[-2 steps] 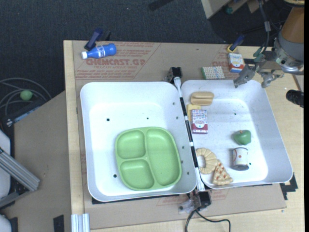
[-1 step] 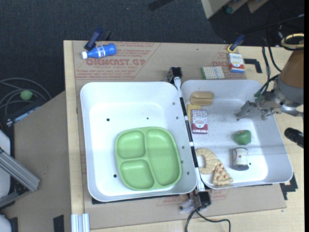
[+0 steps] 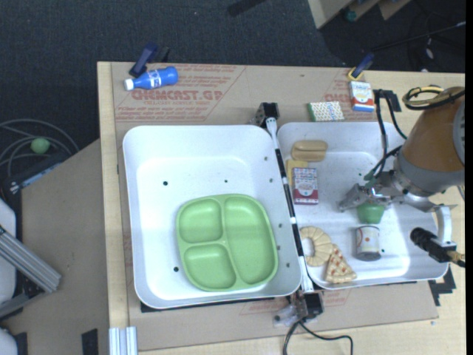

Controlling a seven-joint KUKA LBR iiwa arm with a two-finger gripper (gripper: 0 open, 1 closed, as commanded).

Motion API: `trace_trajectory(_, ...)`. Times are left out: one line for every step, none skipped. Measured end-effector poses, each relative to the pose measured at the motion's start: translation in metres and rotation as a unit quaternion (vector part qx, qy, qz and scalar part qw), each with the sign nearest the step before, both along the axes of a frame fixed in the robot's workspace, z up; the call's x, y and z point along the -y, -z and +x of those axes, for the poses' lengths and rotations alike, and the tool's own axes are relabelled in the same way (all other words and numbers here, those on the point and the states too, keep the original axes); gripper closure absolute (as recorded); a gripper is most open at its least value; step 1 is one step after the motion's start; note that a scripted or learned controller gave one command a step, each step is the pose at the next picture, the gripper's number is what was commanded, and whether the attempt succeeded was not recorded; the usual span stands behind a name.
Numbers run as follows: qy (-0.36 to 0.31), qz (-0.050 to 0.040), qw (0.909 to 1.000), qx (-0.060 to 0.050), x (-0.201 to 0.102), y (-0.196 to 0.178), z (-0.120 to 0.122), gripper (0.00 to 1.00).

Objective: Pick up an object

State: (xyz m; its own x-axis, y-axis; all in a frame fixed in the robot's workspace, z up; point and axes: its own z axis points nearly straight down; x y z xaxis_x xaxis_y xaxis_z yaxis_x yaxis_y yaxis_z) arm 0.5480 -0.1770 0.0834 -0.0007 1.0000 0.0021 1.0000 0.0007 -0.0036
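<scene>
**Op:** Green obj [image 3: 371, 213] sits right under the gripper [image 3: 367, 198], in the right bin [image 3: 347, 143], approx mid-bin. Can't tell from my feed if the jaws are spread or pinching it; the wrist blocks the view. Not calling it held.

**Obs:** What's nearby?

**Op:** Small can [image 3: 366, 242] just below the green obj, near touching. Pizza slice toy [image 3: 339, 265] and round cracker thing [image 3: 315, 242] toward the bin's lower left. Red-label box [image 3: 304, 184] and a tan bun-like pc [image 3: 309, 151] along the left wall. Green divided tray [image 3: 224, 240] in the left bin [image 3: 185, 154], well apart, no worry.

**Obs:** Risks?

**Op:** My guess: obj looks rounded, so if the grip's off-centre it'll squirt out sideways, prob. into the can and tip it. Also if the program lifts w/o real contact, I get an empty lift. Lastly, a finger could clip the can's rim on the way up since they're that close.
</scene>
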Motion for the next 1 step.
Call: trace_trajectory(0.000,-0.0017,1.0000,0.005,0.0013,-0.0128,0.0026,1.00)
